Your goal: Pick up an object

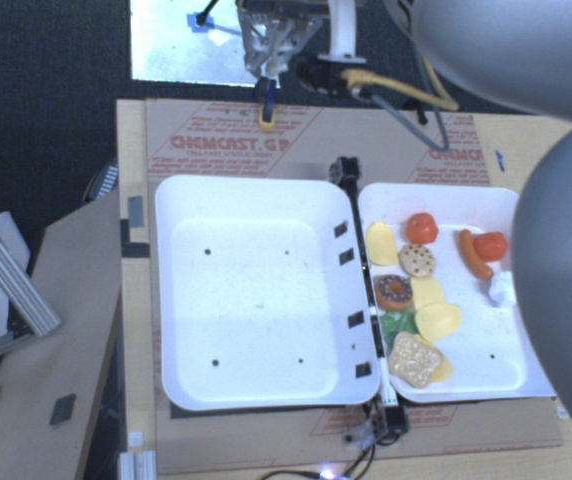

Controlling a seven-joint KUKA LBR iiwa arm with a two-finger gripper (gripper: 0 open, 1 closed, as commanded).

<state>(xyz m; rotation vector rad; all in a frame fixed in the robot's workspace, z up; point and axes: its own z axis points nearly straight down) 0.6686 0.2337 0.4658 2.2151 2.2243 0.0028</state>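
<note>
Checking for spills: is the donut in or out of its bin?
In: the donut lies inside the right bin, by its left wall.

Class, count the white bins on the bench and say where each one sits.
2. The left bin lies at the middle of the bench. The right bin sits beside it, holding toy food; the grey arm covers its right edge.

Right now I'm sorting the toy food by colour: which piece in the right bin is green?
The green piece lying near the divider, tucked between the chocolate donut and the bread slice. Everything else around it is yellow, red, orange or brown.
</note>
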